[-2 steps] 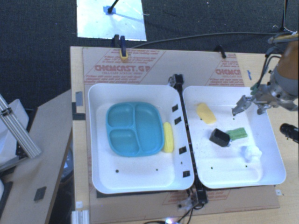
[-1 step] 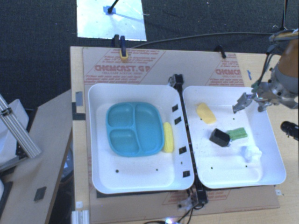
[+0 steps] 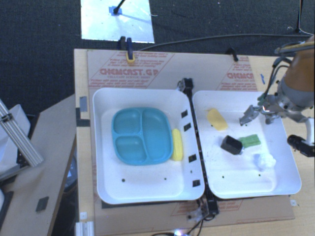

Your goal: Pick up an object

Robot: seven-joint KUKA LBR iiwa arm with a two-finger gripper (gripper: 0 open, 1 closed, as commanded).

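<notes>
Nearest us in the right bin [image 3: 283,183] we see a small white crumpled thing [image 3: 264,160], too blurred to name. Just beyond it a black block [image 3: 231,144] lies touching a green block [image 3: 249,141], and farther back a yellow piece [image 3: 216,119] sits apart. In the left bin [image 3: 106,132] a blue divided plate [image 3: 140,135] has a yellow banana-like object [image 3: 177,144] against its right rim. The arm [image 3: 298,80] enters from the right, cut off by the edge, its wrist over the right bin's far corner. The claw [image 3: 258,114] hangs above the bin floor, gripping nothing; we cannot tell how far it stands open.
</notes>
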